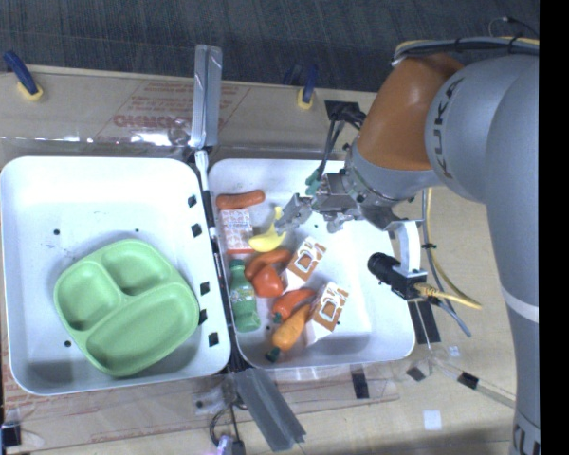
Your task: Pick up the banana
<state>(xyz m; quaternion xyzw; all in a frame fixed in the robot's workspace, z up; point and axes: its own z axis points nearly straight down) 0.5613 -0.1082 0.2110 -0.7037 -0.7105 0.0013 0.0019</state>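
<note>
Jaws (pixel 286 212) are hovering over the right bin (pixel 384 335), up near its far left part, and I'm reaching in from the right with my grey arm (pixel 493 93) and its orange band (pixel 408 112) hanging over the bin's far right corner. Whether these jaws are open or closed I cannot tell from up here — the metal tips are blurring into the clutter beneath them, and nothing is showing clearly between them.

The banana (pixel 266 243) is lying just below and slightly left of my jaws, a small yellow shape in the left part of the right bin. It's sitting between the sausage (pixel 240 199) on the far side and the tomato (pixel 267 281) on the near side, right beside a red and white packet (pixel 234 229). I cannot tell whether the jaws are touching it.

Nearer to the camera, a carrot (pixel 289 328) is lying at a slant, with a green bottle (pixel 243 301) along the bin's left wall. Two orange and white cartons (pixel 306 259) are resting toward the middle of the bin, one nearer than the other.

Over in the left bin (pixel 38 188) a green divided plate (pixel 128 306) is sitting toward the near side. Both bins are resting side by side on the counter (pixel 95 102).
</note>
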